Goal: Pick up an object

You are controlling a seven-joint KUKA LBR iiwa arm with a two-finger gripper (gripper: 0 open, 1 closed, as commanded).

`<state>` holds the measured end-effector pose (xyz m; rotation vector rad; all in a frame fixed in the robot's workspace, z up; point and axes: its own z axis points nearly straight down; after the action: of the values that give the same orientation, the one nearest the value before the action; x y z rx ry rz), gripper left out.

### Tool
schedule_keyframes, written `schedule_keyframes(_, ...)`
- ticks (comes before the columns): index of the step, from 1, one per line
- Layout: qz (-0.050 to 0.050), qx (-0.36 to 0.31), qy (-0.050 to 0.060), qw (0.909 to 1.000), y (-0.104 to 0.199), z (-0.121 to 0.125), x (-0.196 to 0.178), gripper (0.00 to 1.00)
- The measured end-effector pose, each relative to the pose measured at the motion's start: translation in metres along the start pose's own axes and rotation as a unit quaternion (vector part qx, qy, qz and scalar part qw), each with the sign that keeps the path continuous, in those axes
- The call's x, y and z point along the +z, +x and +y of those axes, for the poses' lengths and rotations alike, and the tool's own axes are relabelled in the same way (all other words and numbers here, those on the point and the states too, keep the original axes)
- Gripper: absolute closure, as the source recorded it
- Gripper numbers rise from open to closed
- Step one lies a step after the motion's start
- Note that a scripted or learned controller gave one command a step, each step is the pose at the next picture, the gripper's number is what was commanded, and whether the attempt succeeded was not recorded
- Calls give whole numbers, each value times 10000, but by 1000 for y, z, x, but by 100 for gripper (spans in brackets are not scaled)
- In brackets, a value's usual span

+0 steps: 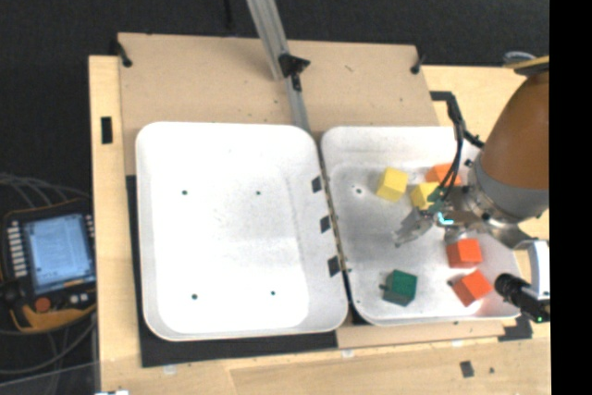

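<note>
Here, the moment is set out line by line.

Gripper: the gripper is seen low inside the right bin, near that bin's middle; whether it is released or clenched cannot be told, and nothing is seen held.

Arm: the arm is reached in over the right bin's right edge.

Nearest object: a small yellow block is found just beside the gripper, toward the bin's far edge, partly covered by the wrist.

Other candidates: a larger yellow cube is set near, toward the bin's far-left part; a green block lies toward the bin's near edge; two orange blocks, one just beside the wrist and one by the near-right corner, are placed on the arm's side; a further orange piece is glimpsed behind the cables.

Deciding relation: the small yellow block is judged to lie closest, on the far side of the gripper; its long axis cannot be made out.

Left bin: the left bin is well apart from the gripper.

Step judged: a pick is not yet made.
</note>
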<state>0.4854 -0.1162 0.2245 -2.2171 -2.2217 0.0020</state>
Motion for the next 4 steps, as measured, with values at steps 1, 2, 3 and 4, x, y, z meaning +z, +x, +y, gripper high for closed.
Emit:
schedule_keyframes(1, -4, 19, -27, 10000, 0, 1, -2, 0)
schedule_keyframes(2, -11, 17, 8, 10000, -3, 7, 59, 0)
schedule_keyframes(3, -11, 19, 6, 10000, -9, 12, 104, 0)
schedule_keyframes(4, -19, 22, -22, 10000, -11, 12, 127, 0)
